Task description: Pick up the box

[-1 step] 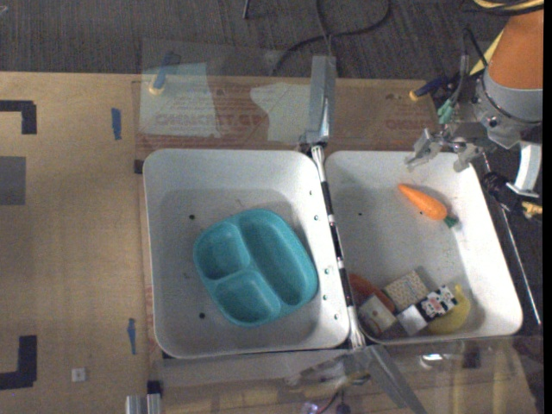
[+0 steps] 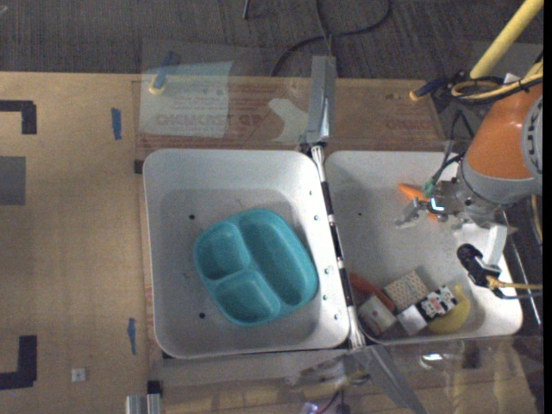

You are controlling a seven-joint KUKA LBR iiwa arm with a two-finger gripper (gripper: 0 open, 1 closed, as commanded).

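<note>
Grey arm (image 2: 509,145) (orange-banded), gripper (image 2: 431,207) pointing left

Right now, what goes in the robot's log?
arm: above right bin | box: lying in bin's near corner, not held | teal tray: left bin

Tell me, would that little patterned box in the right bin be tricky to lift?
Probably stiff and light: the box looks like small cardboard with flat faces, unlikely to roll. It lies wedged among other small items near the right bin front edge, so neighbours may shift with it. Its flat sides might slip if pinched off-centre.
</note>
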